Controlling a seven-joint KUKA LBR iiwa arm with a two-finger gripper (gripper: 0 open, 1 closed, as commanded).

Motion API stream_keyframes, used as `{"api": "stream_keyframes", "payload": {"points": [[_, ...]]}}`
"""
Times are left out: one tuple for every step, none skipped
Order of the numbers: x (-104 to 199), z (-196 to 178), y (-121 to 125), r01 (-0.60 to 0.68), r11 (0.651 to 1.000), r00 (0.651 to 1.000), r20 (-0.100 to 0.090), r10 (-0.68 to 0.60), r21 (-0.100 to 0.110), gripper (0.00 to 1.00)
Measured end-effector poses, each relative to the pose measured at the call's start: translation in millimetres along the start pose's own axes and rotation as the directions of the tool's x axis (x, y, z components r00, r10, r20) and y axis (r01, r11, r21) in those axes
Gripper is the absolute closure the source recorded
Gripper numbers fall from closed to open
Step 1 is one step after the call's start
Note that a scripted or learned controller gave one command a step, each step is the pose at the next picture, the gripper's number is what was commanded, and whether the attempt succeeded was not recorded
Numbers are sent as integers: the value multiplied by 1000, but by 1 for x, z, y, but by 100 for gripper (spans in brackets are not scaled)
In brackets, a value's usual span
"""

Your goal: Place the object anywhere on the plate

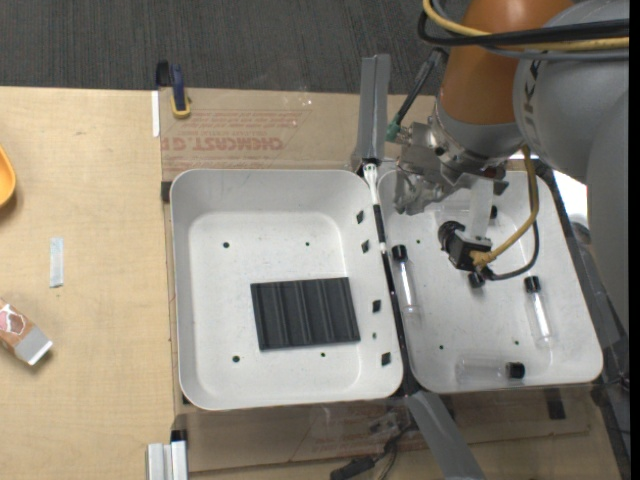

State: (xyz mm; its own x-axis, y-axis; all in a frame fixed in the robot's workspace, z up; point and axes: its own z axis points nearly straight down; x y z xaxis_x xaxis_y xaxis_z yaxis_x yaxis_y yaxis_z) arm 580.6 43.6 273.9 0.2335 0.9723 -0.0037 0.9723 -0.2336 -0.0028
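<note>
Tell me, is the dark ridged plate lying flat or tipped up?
Flat. The dark ridged plate lies on the floor of the left bin, with no edge raised.

Two white bins [200,268] sit side by side, one dark ridged plate [304,313] lies in the left one, and one arm [520,48] reaches in.

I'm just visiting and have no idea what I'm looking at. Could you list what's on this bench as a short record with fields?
left bin: white bin holding a dark ribbed plate, lying flat near the middle
right bin: white bin with clear tube-like pieces along its edges
arm: grey with an orange band, reaching over the right bin's far end
hand: above the right bin, too blurred to judge
bench: brown cardboard surface
</note>
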Motion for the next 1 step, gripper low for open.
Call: {"api": "stream_keyframes", "payload": {"points": [[33,13,-80,11,1000,1000,0,-11,1,100]]}}
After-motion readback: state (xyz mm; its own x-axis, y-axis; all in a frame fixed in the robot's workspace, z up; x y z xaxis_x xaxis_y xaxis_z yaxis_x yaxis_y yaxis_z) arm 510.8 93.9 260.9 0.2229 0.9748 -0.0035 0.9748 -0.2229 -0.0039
